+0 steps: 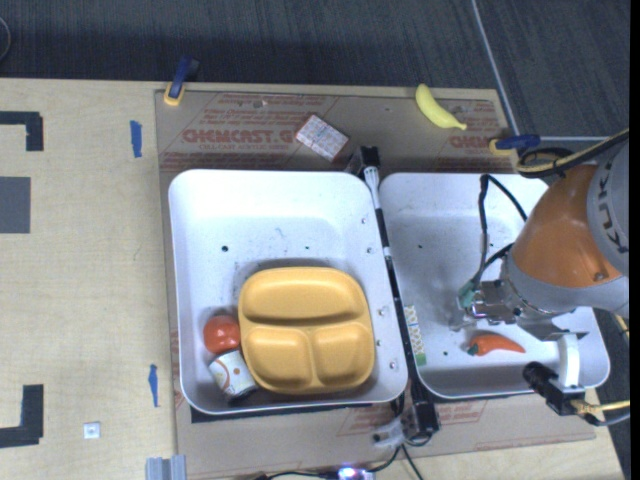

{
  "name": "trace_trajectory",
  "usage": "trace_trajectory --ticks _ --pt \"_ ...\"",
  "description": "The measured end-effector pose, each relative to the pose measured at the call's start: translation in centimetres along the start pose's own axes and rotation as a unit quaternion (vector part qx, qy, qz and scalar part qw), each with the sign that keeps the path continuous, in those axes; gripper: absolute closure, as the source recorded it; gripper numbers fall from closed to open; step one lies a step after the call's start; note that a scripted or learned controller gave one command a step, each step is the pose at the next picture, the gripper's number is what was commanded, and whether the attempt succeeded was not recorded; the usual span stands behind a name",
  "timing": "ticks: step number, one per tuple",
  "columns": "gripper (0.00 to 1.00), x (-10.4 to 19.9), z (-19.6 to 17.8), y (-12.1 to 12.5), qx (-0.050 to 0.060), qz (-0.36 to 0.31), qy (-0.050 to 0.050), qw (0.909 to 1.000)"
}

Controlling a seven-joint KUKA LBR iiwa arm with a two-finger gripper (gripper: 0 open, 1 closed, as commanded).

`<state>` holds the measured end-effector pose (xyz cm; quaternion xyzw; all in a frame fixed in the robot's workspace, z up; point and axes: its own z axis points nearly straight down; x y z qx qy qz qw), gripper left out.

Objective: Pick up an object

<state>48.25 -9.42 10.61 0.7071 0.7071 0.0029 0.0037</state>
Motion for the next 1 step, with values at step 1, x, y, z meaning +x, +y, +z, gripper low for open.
trace_trajectory --ticks 1 --pt "0.0 0.0 0.0 -0.01 0.0 0.0 0.0 1.0"
